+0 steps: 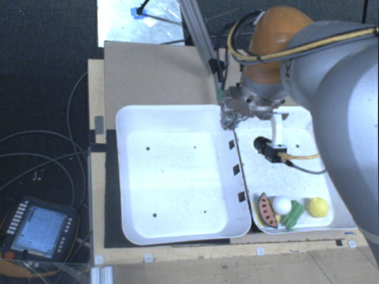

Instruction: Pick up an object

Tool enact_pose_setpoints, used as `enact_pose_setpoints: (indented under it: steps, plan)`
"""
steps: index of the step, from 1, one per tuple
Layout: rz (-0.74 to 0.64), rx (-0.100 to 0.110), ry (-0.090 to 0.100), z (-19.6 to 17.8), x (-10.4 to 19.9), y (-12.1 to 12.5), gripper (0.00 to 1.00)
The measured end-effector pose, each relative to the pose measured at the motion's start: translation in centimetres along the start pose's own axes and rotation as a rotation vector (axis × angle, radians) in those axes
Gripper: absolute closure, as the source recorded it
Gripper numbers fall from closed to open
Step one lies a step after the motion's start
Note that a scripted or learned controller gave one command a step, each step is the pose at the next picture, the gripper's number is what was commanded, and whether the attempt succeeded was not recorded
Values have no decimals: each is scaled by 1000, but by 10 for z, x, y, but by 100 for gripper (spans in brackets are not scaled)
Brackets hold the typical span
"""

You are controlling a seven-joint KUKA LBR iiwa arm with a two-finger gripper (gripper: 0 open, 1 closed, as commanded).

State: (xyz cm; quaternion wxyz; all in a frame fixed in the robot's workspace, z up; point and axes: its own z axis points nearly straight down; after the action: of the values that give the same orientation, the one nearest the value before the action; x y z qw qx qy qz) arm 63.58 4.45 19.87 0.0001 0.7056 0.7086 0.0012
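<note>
Well, watermelon slice point(266, 210) lies lengthwise front-to-back in rt bin point(296, 136); tool point(230, 120) prob. over divider, grip state unclear.

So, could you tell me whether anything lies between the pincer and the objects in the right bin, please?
Nothing visible does. The pincer hangs over the divider at the far end, and the watermelon slice, white ball, green piece and lemon lie at the right bin's near edge across bare floor.

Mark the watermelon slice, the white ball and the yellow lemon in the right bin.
watermelon slice point(266, 210): camera view, on its red flesh.
white ball point(282, 205): camera view, on the middle of its top.
yellow lemon point(318, 206): camera view, on the middle of its rind.
</note>
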Motion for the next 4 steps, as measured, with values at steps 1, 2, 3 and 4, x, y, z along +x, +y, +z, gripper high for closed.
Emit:
enact_pose_setpoints:
  steps: [1, 2, 3, 4]
  plan:
    - [2, -3, 0, -49, 18, -14, 100]
    - [1, 1, 0, -61, 46, -21, 100]
    - [11, -1, -3, -96, -62, -32, 100]
    - [3, 5, -2, -55, -51, 9, 100]
